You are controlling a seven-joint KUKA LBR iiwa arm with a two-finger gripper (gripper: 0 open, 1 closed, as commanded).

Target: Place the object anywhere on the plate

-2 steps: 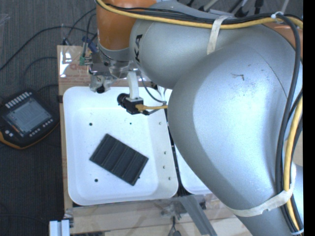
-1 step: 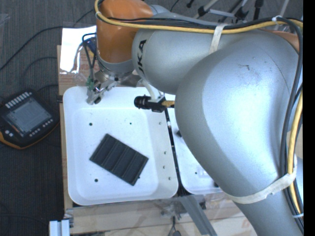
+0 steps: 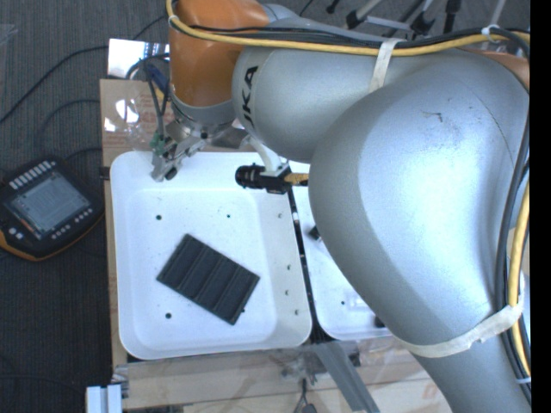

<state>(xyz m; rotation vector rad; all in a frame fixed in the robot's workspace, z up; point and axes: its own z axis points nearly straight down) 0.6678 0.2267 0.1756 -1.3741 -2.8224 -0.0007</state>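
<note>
Big grey arm point(image 3: 413, 188) across the right bin point(image 3: 340, 308), dark ribbed slab point(image 3: 208, 278) flat in the left bin point(image 3: 142, 231).
All round, dark carpeted floor point(image 3: 52, 58); under both bins, a pale wooden surface point(image 3: 224, 375). Taken as the task's thing: the slab, low in the left bin's middle, askew to the walls, touching none. Looks stiff, thin and light; ribbed top likely to give some bite, smooth bin floor likely to let it slide. Hard to pinch lying flat; best taken across the short width. Off on the floor at the view's left, a handheld control pad point(image 3: 47, 205). Smallest, the pincer point(image 3: 162, 166) at the left bin's upper-left corner, well apart from the slab; cannot tell how wide.
</note>
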